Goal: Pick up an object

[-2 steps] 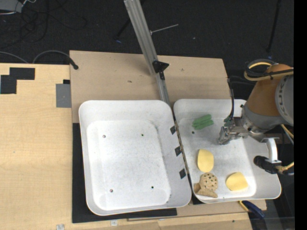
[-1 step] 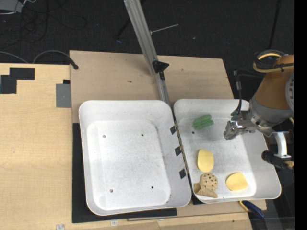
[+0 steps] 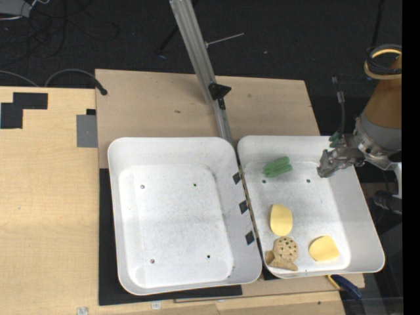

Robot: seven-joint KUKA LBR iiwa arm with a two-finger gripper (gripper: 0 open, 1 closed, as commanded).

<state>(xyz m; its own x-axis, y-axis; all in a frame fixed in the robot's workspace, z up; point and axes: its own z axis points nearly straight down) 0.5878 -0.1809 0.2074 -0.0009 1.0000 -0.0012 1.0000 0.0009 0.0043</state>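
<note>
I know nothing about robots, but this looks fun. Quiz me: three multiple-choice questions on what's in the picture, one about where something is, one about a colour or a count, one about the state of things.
1. Where does the green object lie?
A. In the left bin
B. In the right bin, towards its far end
C. On the wooden bench outside the bins

2. How many yellow pieces lie in the right bin?
A. None
B. Two
C. Five

3. Where is the gripper now?
A. Above the right bin's far right side, apart from the objects
B. Pressed onto the tan cookie-like piece
C. Over the left bin

Answers:
1. B: it lies on the white floor near the far wall.
2. B: one yellow piece mid-bin, another near the front.
3. A: it sits right of the green object, with a gap between them.
</note>
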